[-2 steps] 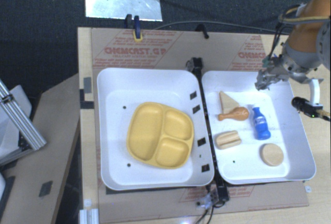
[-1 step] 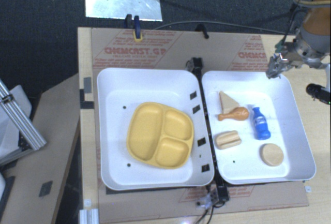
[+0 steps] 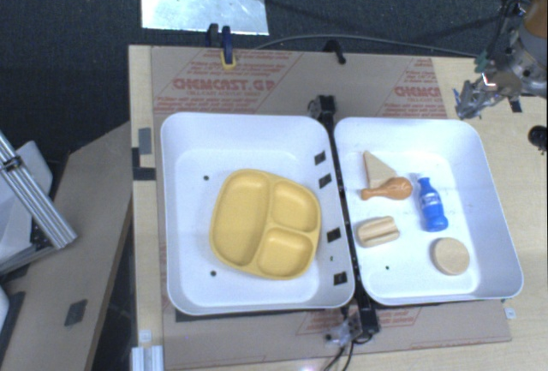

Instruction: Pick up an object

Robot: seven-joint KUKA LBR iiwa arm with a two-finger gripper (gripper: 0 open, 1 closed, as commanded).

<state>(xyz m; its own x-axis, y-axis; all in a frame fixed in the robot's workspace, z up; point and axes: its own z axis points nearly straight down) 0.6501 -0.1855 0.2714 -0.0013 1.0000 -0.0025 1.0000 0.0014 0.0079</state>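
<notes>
Hovering my jaws (image 3: 476, 99) beyond the right bin's (image 3: 492, 189) far corner; grip state unreadable. Blue bottle (image 3: 431, 204) sits well below-left.

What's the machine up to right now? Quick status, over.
Hand above right bin's far corner, holding nothing. Blue bottle, drumstick, bread roll untouched. Nothing in the way.
</notes>
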